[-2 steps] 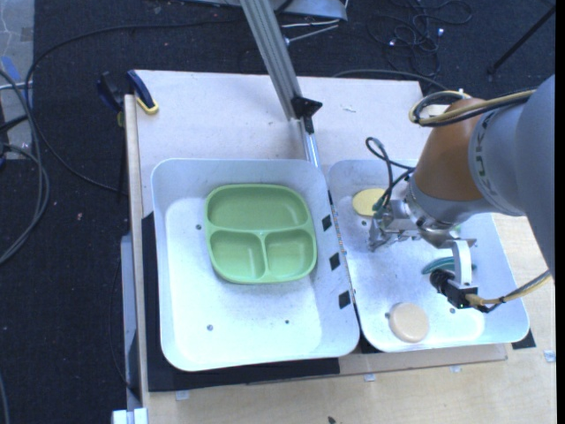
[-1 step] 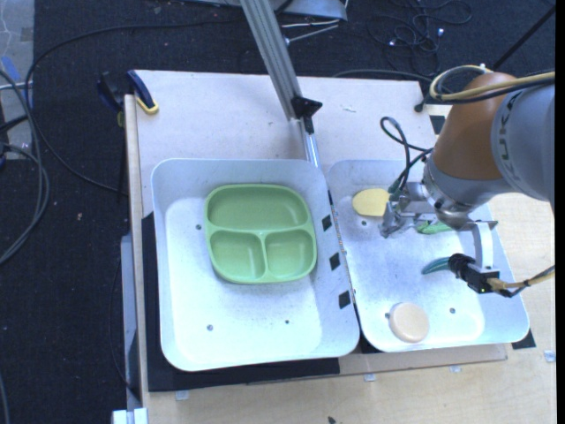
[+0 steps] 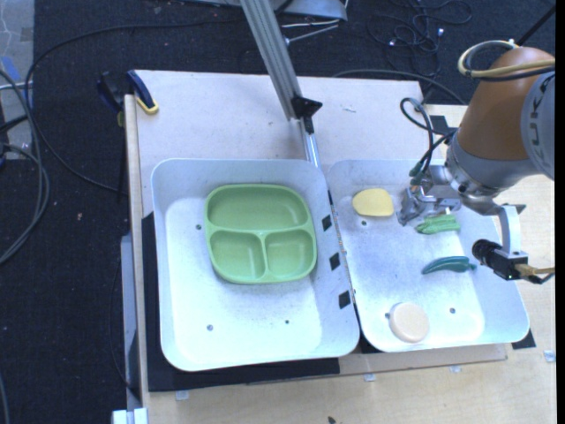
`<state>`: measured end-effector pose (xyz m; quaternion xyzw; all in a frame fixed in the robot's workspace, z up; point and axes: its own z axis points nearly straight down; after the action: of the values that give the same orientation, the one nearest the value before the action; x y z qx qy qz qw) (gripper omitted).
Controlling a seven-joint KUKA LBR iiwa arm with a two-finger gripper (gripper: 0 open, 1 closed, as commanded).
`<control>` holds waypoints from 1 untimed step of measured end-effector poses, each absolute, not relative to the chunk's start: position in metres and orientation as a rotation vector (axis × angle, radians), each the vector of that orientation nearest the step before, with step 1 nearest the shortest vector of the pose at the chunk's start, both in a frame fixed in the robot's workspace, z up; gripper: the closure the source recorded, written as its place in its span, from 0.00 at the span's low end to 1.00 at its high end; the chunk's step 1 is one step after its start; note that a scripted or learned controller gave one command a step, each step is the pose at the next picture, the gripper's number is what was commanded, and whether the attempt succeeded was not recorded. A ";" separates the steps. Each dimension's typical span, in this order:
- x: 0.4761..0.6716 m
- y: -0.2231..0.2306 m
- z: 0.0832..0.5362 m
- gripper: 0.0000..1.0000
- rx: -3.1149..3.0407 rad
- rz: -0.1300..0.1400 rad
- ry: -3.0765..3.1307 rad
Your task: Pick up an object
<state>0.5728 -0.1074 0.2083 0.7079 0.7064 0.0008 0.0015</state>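
Two white bins (image 3: 177,325) abut; hand (image 3: 413,207), grip state unclear, hovers beside the light green piece (image 3: 437,225) near right bin's far edge

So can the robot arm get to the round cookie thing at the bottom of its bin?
Probably yes. The round beige piece lies alone near the right bin's front edge, nothing on top of it. The gripper hangs over that same bin, by the light green piece.
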 end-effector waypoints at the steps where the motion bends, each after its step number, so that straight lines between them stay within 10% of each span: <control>1: 0.574 -0.107 0.247 1.00 2.216 0.004 2.221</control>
<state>0.5738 -0.1075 0.2474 0.7064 0.7078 0.0013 0.0021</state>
